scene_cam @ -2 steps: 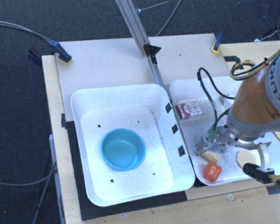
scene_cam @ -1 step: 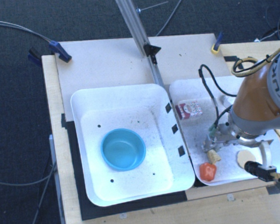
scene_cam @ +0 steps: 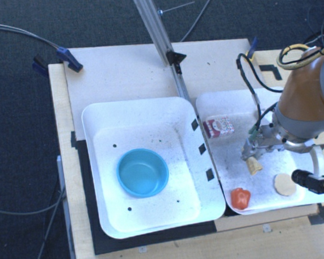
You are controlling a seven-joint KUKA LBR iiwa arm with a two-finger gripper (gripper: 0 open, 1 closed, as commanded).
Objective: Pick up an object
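Two bins: you have a left bin (scene_cam: 108, 216) and a right bin (scene_cam: 228, 105) side by side on the counter (scene_cam: 122, 73).
Left bin: a blue bowl (scene_cam: 143, 172) sits upright a little left of its middle.
Right bin: you can see a red-and-white packet (scene_cam: 217, 127) near the far left corner, a red item (scene_cam: 240, 198) at the near edge, a pale round disc (scene_cam: 284, 184) toward the near right, and a small tan piece (scene_cam: 254, 165) just below the tool.
Arm: it (scene_cam: 307, 98) reaches in from your right, over the right bin.
Tool: it (scene_cam: 255, 150) hangs low in the middle of the right bin, just above the tan piece; you cannot tell whether it touches it.
Tool state: you cannot tell from this view.
Pole: a metal pole (scene_cam: 155, 30) slants from the top edge down to the gap between the bins.
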